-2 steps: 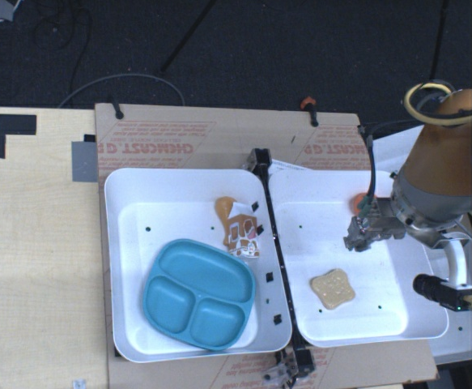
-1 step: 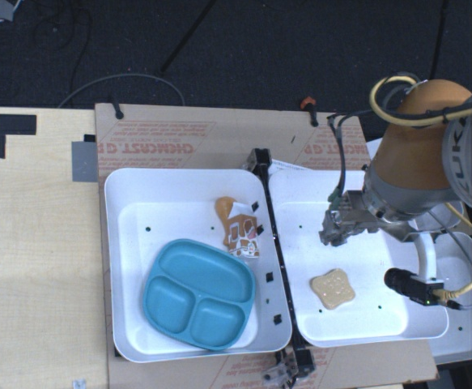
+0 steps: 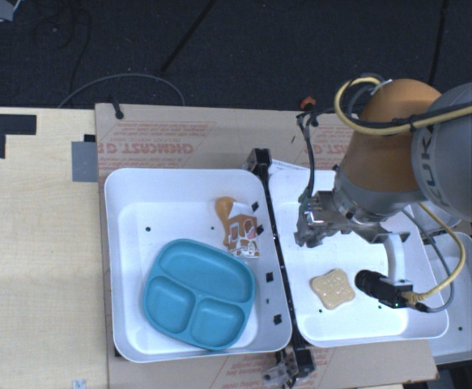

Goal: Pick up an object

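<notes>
Gripper (image 3: 315, 227) hangs over the right bin (image 3: 430, 331), state of its fingers impossible to tell; nearest object, a tan toast-shaped piece (image 3: 333, 289), lies just below-right, so centre overhead before descending squarely.

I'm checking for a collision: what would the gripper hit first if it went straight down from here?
Probably the bare floor of the right bin, beside the divider. The gripper hangs left of and above the beige toast piece, so it likely misses it; depth is unclear.
</notes>
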Controlling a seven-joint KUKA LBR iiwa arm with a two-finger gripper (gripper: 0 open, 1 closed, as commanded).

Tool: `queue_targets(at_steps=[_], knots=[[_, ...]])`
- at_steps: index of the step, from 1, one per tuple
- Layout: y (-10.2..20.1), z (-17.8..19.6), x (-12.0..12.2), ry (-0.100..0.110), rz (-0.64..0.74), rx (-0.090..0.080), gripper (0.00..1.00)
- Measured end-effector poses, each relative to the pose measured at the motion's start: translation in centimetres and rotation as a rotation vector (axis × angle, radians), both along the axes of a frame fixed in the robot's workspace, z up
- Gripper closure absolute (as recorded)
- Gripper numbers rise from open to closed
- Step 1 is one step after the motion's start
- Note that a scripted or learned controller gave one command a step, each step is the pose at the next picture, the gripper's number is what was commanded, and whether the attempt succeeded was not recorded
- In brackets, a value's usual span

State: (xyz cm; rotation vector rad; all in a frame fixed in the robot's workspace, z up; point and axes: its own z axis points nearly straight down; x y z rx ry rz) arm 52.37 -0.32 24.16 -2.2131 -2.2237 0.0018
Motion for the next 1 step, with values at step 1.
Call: queue_targets(at_steps=[1], knots=[[4.43, -0.61, 0.09, 0.002, -0.001, -0.001, 1.00]])
